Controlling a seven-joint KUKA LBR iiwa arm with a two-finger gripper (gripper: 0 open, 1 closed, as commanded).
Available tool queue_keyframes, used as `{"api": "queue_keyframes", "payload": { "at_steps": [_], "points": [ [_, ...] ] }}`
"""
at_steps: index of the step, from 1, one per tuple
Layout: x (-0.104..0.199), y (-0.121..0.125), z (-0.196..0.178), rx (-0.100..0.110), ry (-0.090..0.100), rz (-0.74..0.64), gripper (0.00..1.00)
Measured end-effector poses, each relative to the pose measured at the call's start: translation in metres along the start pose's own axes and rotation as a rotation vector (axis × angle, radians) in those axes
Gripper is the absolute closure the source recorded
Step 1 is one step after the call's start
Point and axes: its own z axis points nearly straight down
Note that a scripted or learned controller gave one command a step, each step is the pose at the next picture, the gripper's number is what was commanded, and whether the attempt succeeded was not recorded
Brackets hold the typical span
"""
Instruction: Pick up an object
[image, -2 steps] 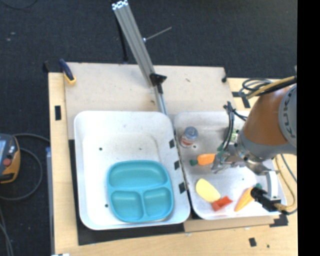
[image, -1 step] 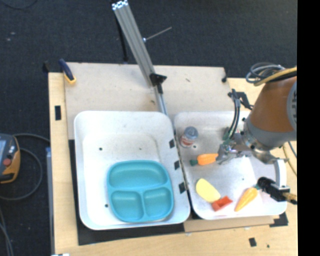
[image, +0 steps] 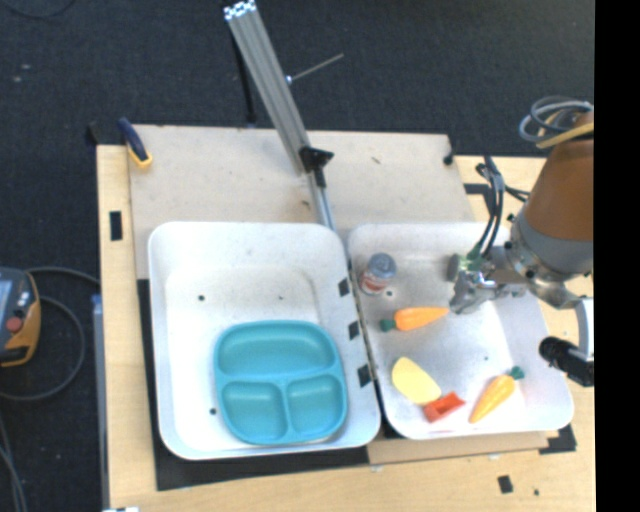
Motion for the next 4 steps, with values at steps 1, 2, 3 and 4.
{"api": "queue_keyframes", "payload": {
  "at_steps": [1, 2, 3, 4],
  "points": [
    [0.047, 0.026, -0.008, 0.003, 0.002, -0.004, 1.0],
    [0.102, 0.055, 0.001, 0.004, 0.003, -0.005, 1.0],
    [0.149, 0.066, 0.004, 0.005, 0.003, -0.004, 1.0],
    [0.203, 0.085, 0.005, 0.004, 0.003, -0.004, 1.0]
  ]
}}
